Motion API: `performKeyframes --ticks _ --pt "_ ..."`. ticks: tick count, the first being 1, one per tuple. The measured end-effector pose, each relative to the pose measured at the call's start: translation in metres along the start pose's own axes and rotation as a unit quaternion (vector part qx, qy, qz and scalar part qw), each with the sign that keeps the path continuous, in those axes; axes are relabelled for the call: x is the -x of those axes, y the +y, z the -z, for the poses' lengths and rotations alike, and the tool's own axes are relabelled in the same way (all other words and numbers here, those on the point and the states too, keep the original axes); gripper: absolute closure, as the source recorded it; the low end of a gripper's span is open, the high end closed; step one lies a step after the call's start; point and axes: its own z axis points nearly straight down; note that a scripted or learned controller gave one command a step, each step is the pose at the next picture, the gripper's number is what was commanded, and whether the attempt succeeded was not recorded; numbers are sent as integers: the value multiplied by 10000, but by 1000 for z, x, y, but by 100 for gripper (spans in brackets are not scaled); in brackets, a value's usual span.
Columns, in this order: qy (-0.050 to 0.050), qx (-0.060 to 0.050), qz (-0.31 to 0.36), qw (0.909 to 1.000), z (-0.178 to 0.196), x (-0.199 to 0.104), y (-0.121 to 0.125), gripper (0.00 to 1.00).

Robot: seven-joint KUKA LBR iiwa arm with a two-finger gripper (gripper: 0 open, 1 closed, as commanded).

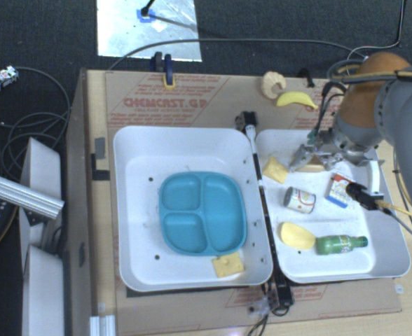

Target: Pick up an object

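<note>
Camera view: reach stage, nothing lifted. Gripper [310, 154] low in the right bin [395, 257], at its far left part, just beside the cheese wedge [275, 169]; grip state impossible to tell. Next: settle over the wedge and clamp. Wedge lying flat, long axis slanting from upper left to lower right.

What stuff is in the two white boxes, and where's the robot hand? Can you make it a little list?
left bin: blue divided plate, yellow cheese-like block
right bin: yellow wedge, small can, yellow lemon-like piece, green bottle lying down, red and white box
outside bins: banana
gripper: low over the right bin's far end, near the yellow wedge
</note>
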Motion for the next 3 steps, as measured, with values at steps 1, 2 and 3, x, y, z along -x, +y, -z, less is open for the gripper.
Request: performKeyframes --ticks 1,2,3 --pt "-5 11 4 10000 1 18 20 0" --pt "-13 32 17 10000 13 18 21 100" --pt "2 20 11 10000 102 -72 -20 100"
